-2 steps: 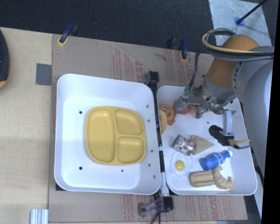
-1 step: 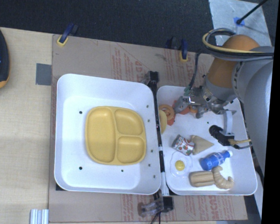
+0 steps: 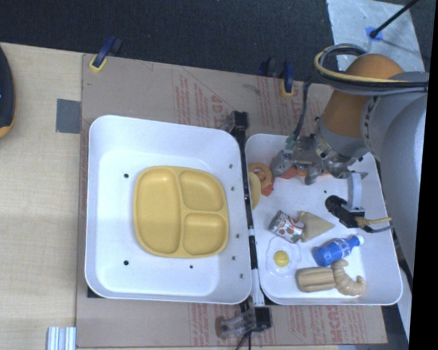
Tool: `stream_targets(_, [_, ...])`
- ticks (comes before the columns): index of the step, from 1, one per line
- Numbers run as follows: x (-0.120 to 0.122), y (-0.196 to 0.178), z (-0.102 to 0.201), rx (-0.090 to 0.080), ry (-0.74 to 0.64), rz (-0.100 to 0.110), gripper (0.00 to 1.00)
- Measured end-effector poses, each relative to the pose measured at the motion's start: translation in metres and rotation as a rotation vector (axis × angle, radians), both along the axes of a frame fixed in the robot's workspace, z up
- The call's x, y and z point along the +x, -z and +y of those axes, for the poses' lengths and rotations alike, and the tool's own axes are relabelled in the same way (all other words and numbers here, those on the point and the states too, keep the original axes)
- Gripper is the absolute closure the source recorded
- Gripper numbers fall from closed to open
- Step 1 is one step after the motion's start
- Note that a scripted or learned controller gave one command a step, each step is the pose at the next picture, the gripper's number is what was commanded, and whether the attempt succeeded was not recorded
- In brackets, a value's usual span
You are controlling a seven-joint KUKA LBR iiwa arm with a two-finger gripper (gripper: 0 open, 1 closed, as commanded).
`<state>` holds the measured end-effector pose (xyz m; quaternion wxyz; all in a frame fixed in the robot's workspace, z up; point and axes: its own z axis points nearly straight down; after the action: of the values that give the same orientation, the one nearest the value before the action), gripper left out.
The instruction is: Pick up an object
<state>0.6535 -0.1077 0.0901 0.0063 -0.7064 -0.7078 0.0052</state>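
From above, the grey two-finger gripper hangs at the 12 o'clock end of the right shallow white bin; I cannot tell how far it is open, and nothing is seen held. The left shallow white bin carries one yellow divided plastic tray, with bare floor all around it. The right bin is crowded: one blue plastic bottle at 5 o'clock, one fried-egg toy, one tan croissant toy. The arm hides the far corner.

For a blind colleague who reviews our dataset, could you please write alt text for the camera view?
A grey arm with an orange band reaches from the right, its gripper low over the far end of the right white bin, which holds a blue bottle, a toy fried egg and other small items. The left bin holds a yellow divided plate.
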Motion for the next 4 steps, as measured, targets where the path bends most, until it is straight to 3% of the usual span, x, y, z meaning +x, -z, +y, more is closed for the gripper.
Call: stream_targets(4, [0.0,0.0,-0.001,-0.001,-0.001,-0.001,0.0])
